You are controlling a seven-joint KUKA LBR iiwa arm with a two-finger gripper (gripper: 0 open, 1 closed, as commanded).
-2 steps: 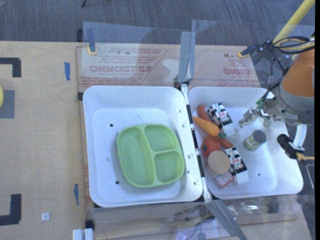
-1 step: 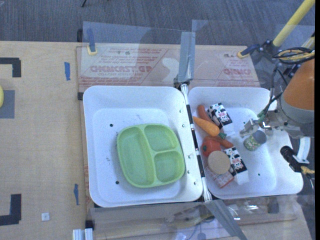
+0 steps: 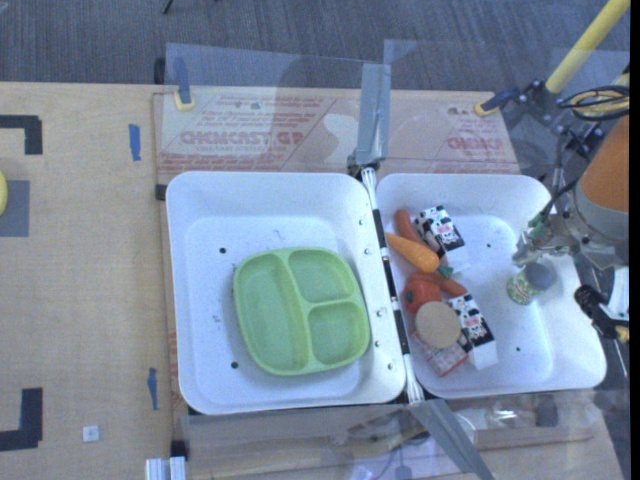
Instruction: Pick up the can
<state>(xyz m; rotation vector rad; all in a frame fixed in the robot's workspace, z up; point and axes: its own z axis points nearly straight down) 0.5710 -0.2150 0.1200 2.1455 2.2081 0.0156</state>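
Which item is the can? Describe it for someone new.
Look in the right white bin. Near its right wall, just below the gripper, stands a small upright greenish can with a grey lid. It stands alone, apart from the carrots and cartons piled by the left wall.

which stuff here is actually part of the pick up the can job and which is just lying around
Part of the job:
can, near the right bin's right side
gripper, just above the can

Just lying about:
green divided plate in the left bin
carrots
two milk cartons
tomato
round tan disc
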